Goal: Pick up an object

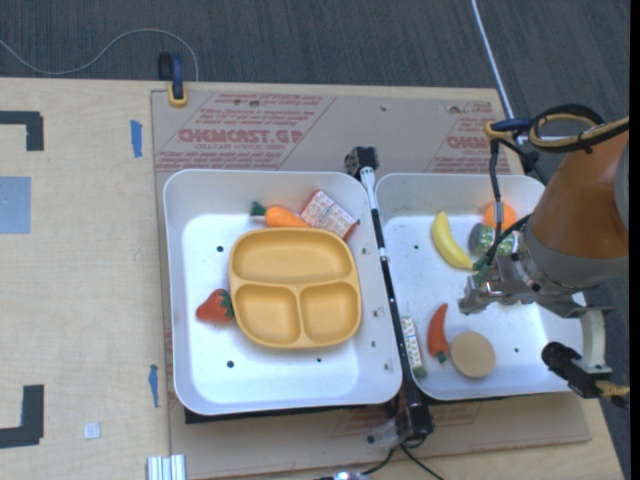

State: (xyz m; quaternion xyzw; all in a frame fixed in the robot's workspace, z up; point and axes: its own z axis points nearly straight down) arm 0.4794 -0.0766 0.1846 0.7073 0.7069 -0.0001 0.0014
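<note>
Over the right shallow white bin, the metal gripper is seen, its state unclear, flanked by a yellow banana and a red chilli pepper.

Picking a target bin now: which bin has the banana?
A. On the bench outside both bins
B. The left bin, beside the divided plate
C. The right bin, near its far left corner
C: the banana lies in the right bin, toward its far left corner, while the divided plate sits in the left bin.
</note>
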